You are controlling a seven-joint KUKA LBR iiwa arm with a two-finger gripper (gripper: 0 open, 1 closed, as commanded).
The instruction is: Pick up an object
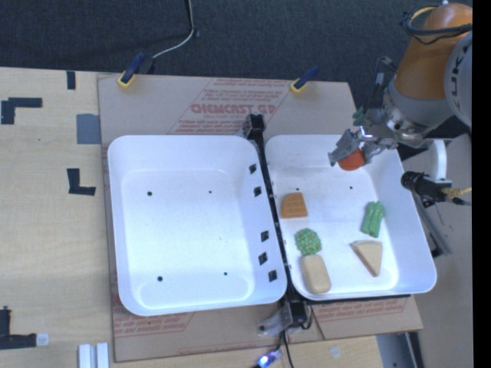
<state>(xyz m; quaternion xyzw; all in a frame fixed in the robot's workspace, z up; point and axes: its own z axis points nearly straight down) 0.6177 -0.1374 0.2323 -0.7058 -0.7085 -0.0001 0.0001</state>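
My gripper hangs over the back of the right bin, its dark fingers closed around a small red-orange round object that peeks out below them. Other objects lie on the floor of this bin. An orange-brown square piece sits near the divider. A green broccoli-like piece and a tan loaf lie toward the front. A green pickle and a pale yellow wedge rest on the right side.
The left bin adjoins the right one along a dark divider with clips. Both stand on a cardboard sheet clamped at the back. The arm's orange band rises at the upper right.
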